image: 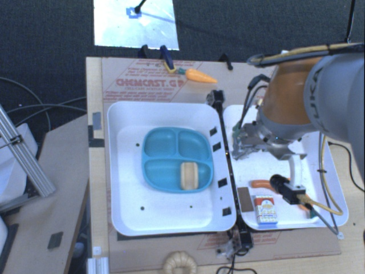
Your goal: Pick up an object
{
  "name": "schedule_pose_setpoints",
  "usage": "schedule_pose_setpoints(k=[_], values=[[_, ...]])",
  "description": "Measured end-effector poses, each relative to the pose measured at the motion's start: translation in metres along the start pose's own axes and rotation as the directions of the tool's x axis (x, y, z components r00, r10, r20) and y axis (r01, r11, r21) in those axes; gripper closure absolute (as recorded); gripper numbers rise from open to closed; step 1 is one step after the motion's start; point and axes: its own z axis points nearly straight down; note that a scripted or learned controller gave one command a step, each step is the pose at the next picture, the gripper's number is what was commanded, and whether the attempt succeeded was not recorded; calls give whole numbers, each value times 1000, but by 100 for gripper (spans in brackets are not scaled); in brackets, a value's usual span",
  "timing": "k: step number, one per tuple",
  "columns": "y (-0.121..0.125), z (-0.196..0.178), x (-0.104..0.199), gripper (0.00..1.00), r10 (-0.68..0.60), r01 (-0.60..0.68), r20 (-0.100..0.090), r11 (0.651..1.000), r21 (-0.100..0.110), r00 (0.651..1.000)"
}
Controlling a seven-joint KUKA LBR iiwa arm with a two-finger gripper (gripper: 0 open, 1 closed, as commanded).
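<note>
The claw [238, 144] hangs low inside the right bin [256, 167], close against the divider wall it shares with the left bin [131, 210]. The bulk of the wrist hides its tips, so I cannot tell whether it is spread or pressed together, and nothing shows caught in it. The likeliest things to pick lie in the same bin, near the claw toward the view's lower edge: a small orange piece [259, 183], then a red-and-white carton [265, 209] lying flat, with a grey card [245, 199] just beside it by the divider. They seem placed loose and apart so that each can be taken singly. Across the divider from the claw sits a blue sectioned plate [165, 147] with a tan block [189, 176] in one of its compartments. A toy carrot [198, 76] lies well beyond the claw, outside both bins, on the printed cardboard sheet [148, 81] that covers the tabletop [68, 153]. Around the bench is dark carpet [45, 39], with a shiny panel [134, 16] on it.
</note>
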Motion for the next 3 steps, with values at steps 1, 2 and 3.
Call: schedule_pose_setpoints(k=[1, 2, 3], values=[[-9, -16, 43, 100, 1, -1, 0, 1000, -3, 1000], [-21, -11, 95, 100, 1, -1, 0, 1000, 0, 1000], [-18, -9, 91, 100, 7, -7, 1, 1000, -1, 1000]])
